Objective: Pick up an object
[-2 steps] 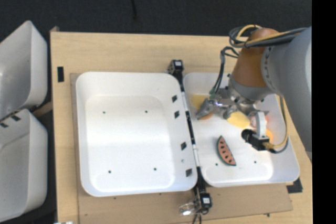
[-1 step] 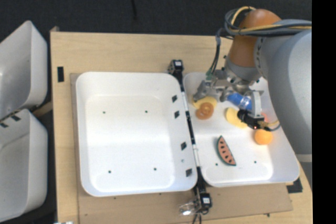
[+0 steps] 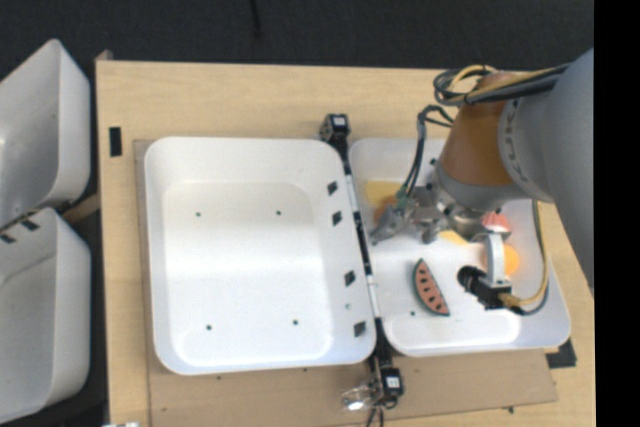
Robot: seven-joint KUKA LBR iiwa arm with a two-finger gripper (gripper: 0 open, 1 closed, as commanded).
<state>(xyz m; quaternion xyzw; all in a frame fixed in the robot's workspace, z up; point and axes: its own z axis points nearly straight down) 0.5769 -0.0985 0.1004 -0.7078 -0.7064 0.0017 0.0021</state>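
My gripper (image 3: 408, 221) is low in the right bin (image 3: 470, 340), near its left wall, under the grey arm and its orange band (image 3: 478, 147). A yellow object (image 3: 380, 192) lies just beyond the gripper, against the bin's left side and partly hidden by it. A watermelon-slice toy (image 3: 430, 288), red with a dark rind, rests on the bin floor in front of the gripper and apart from it. An orange-yellow object (image 3: 508, 260) and a small red piece (image 3: 497, 220) sit to the right, partly covered by the wrist and its cable.
The left bin (image 3: 240, 250) is a wide white tray next to the right one, with a row of black clips (image 3: 350, 245) along the shared wall. A black cable (image 3: 490, 293) loops from the wrist over the right bin's floor. White containers (image 3: 35, 135) stand off the bench at left.
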